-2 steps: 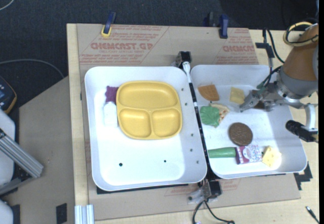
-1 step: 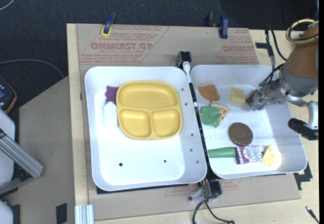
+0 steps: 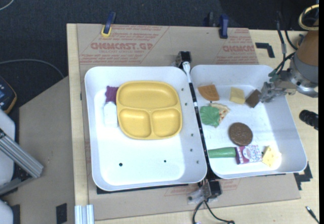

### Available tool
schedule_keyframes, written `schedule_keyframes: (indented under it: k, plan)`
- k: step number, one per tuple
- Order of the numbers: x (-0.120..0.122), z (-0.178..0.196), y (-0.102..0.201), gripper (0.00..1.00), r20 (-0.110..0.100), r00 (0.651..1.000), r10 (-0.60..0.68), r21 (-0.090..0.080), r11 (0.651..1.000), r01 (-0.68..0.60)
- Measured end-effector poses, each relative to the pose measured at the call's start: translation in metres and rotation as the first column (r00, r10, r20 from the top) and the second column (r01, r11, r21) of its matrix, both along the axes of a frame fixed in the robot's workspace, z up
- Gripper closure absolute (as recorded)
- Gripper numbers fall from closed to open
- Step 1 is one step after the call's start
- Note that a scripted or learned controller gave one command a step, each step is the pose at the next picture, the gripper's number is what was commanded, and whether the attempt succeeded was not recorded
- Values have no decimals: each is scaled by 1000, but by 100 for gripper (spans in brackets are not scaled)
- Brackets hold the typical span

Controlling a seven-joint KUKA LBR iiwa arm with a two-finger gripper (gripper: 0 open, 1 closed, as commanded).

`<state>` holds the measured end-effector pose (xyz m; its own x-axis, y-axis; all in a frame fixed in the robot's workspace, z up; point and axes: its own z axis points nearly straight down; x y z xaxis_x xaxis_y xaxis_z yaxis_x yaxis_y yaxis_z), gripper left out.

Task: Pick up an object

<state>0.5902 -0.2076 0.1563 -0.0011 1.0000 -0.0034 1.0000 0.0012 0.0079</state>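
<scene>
The right bin holds several toy foods: a tan toast slice, a pale yellow cube, a dark brown block, a green leafy piece, a brown round patty, a green stick, a purple-and-white packet and a yellow cheese wedge. My gripper is over the bin's upper right part, reaching in from the right. Its tip is right against the brown block; whether the block is held is unclear.
The left bin carries a yellow three-compartment plate, with a purple item and a white item beside its left edge. A black divider runs between the bins. Clamps sit at the board's far edge.
</scene>
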Motion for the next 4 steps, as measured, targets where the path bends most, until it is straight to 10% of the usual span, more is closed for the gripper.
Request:
schedule_keyframes:
  k: [2,4]
  plan:
    - [-5,69,4,100,-3,1000,0,1,1000,0]
    - [-30,71,108,100,-11,1000,4,6,1000,-4]
